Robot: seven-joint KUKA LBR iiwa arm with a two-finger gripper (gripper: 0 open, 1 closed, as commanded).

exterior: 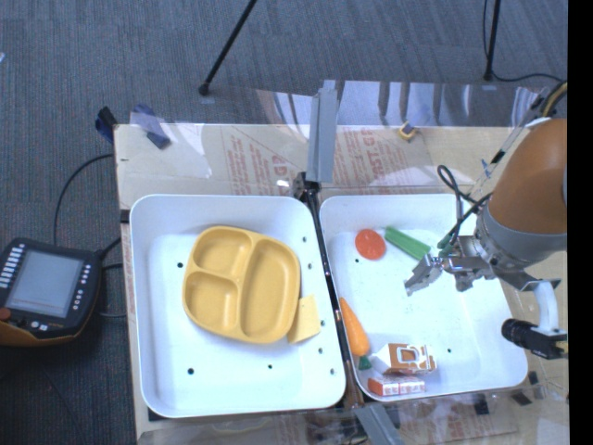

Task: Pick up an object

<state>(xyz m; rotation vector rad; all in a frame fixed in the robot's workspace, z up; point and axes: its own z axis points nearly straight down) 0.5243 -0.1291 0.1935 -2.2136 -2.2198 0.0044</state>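
Fingers (424, 276) spread, hovering over right bin (482, 364), holding nothing.

Arm (530, 188) low, jaws seemingly apart

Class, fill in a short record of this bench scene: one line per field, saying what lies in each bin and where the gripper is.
left bin: yellow plastic three-compartment plate; pale yellow wedge-shaped piece touching the plate's right edge
right bin: red round disc, green flat stick, orange toy carrot, small orange-and-white carton
gripper: above the right bin's middle, nothing between its fingers
arm: grey with orange band, entering from the right
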